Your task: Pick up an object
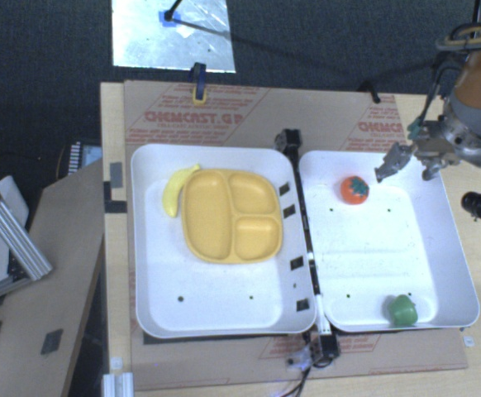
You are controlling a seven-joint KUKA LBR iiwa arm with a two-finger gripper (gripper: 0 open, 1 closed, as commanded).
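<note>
My arm runs off the right edge of the frame; the yellow plate at centre left hides part of the banana

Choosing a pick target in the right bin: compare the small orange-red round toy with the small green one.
The orange-red round tomato-like toy lies near the far edge of the right white bin, close to the gripper; the green rounded toy sits at the bin's near edge, far from it. The red one has a green top; the green one is plain green. Both are small, rounded and lying free.
</note>
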